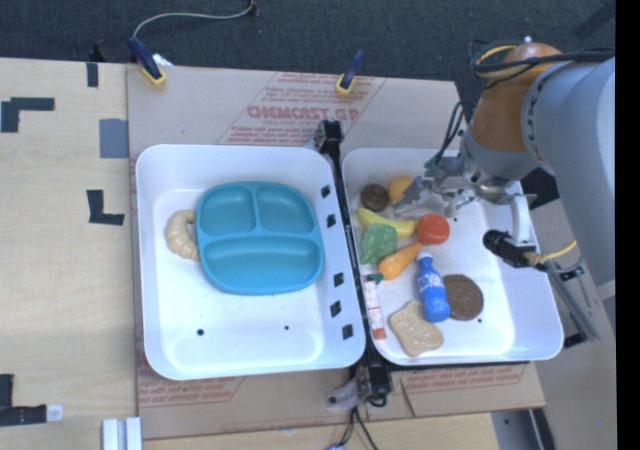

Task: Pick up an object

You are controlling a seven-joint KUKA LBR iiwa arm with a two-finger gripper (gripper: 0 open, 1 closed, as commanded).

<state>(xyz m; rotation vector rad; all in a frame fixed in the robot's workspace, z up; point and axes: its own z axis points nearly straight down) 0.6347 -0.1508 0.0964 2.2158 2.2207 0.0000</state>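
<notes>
Toy food fills the right bin (pixel 520 323); our gripper (pixel 432 200) hovers near its far edge, above the red tomato (pixel 433 229) and yellow banana (pixel 395 224). Jaw state: we cannot tell. The tomato looks light, hard, slippery; we would pinch across its middle.

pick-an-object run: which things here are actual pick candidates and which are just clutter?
Candidates, in the right bin by the gripper:
blue bottle
carrot
tomato
green leaf
toast slice
brown cookie

Just lying about:
blue divided plate in the left bin
tan pastry beside the plate
yellow clamps
</notes>
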